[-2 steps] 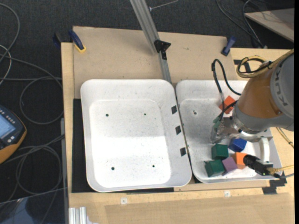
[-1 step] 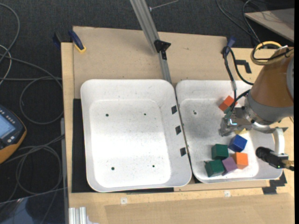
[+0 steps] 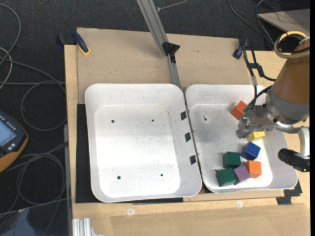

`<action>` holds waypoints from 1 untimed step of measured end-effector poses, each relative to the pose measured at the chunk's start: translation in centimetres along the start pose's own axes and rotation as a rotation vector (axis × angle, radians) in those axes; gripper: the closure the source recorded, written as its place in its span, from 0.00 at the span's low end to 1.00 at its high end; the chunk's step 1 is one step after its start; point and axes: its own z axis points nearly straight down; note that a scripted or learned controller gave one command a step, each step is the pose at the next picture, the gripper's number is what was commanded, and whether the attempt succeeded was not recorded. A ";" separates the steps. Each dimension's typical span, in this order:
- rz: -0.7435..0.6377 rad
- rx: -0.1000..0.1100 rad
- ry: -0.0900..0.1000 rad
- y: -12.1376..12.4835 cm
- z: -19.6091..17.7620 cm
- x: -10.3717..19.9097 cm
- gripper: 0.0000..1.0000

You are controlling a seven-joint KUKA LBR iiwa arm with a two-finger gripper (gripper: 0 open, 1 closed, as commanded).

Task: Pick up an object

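Reaching in from the right, my arm [image 3: 291,90] hangs low over the right bin [image 3: 211,132], its orange band and grey wrist tipped down toward the bin floor. I see the gripper [image 3: 249,127] inside that bin, but from this angle I cannot tell how its fingers stand or whether anything sits between them. An orange block [image 3: 238,109] lies against the gripper's upper left side. A yellow block [image 3: 258,135] peeks out just below the gripper, touching or nearly so. Further below the gripper sits a loose cluster: a blue block [image 3: 251,150], a second orange cube [image 3: 254,168], a purple block [image 3: 241,173], and two green blocks [image 3: 231,159] [image 3: 226,176]. To the left of the right bin lies the left bin [image 3: 133,141], both resting on a pale wooden bench [image 3: 123,53]. Beyond the bench I see dark carpet [image 3: 34,23] with looping cables [image 3: 29,97].
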 end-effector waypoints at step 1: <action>0.000 0.000 0.000 0.2 -4.4 0.0 1.00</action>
